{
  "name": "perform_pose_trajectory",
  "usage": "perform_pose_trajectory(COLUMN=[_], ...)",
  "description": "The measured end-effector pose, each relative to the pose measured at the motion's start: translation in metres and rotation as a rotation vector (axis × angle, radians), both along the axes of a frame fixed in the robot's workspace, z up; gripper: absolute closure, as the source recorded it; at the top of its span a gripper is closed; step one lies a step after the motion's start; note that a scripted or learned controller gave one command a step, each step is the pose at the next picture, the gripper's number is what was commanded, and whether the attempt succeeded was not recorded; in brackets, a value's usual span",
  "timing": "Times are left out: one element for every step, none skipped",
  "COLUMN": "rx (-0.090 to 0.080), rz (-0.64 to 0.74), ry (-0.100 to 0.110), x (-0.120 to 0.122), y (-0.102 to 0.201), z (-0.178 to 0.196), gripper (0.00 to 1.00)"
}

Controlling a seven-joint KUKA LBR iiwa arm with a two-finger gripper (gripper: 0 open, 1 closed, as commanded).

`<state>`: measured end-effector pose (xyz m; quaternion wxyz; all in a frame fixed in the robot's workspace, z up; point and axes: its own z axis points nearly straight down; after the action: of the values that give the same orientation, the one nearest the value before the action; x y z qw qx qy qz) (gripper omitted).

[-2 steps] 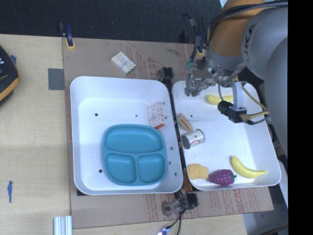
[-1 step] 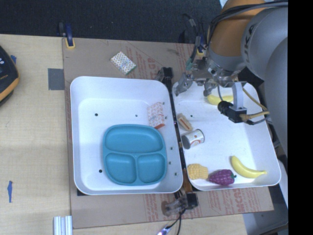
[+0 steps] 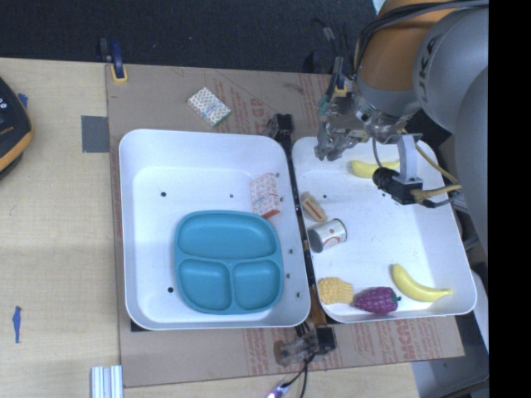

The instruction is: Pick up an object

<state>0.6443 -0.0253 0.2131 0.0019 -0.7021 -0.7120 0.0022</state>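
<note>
My gripper [image 3: 333, 146] hangs over the far left corner of the right bin [image 3: 390, 222], and I see nothing in it. In that bin lie a small tin can [image 3: 328, 235] on its side, a tan wafer [image 3: 313, 208] by the left wall, a corn cob [image 3: 335, 290], a purple grape bunch [image 3: 376, 299] and a yellow banana [image 3: 419, 283] near the front. A second banana [image 3: 365, 169] lies just right of the gripper, partly hidden by the arm's cable block [image 3: 402, 186].
The left bin [image 3: 191, 181] holds a blue divided plate [image 3: 228, 261] and a red-and-white packet [image 3: 265, 194] against its right wall. A small checked packet [image 3: 208, 105] lies on the cardboard behind the bins. A yellow-and-black device [image 3: 12, 131] sits at the left edge.
</note>
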Motion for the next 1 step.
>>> perform_pose_trajectory(rx=[0.000], rz=[0.001], ry=[0.000], x=[-0.0001], y=[0.0001], z=[-0.0001], gripper=[0.00])
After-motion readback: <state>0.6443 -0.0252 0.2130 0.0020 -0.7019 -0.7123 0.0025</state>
